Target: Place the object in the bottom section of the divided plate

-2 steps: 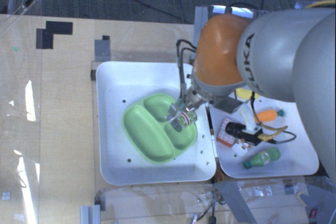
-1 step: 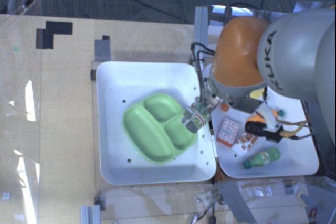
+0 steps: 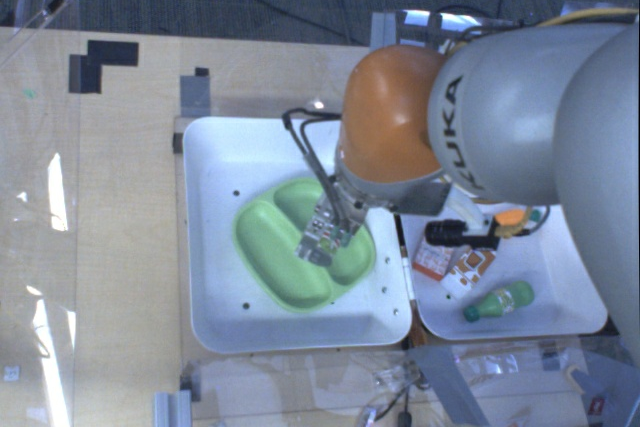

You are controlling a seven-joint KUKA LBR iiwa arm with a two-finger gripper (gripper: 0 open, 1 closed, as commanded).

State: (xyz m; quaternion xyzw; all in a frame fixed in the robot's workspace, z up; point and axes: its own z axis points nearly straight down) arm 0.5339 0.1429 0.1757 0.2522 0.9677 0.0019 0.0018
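Seemingly gripper (image 3: 325, 240) hovered over plate (image 3: 262, 250) centre; finger state unclear, cannot tell. Risk: object landing in 1 o'clock section, since gripper sat near divider.

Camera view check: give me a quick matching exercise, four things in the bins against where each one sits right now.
Things:
1. green divided plate
2. green bottle
3. gripper
4. red and white carton

Places:
A. lying on its side near the front of the right bin
B. over the middle of the plate
C. flat in the left bin
D. in the right bin, close to its left wall

Pairs: 1-C, 2-A, 3-B, 4-D
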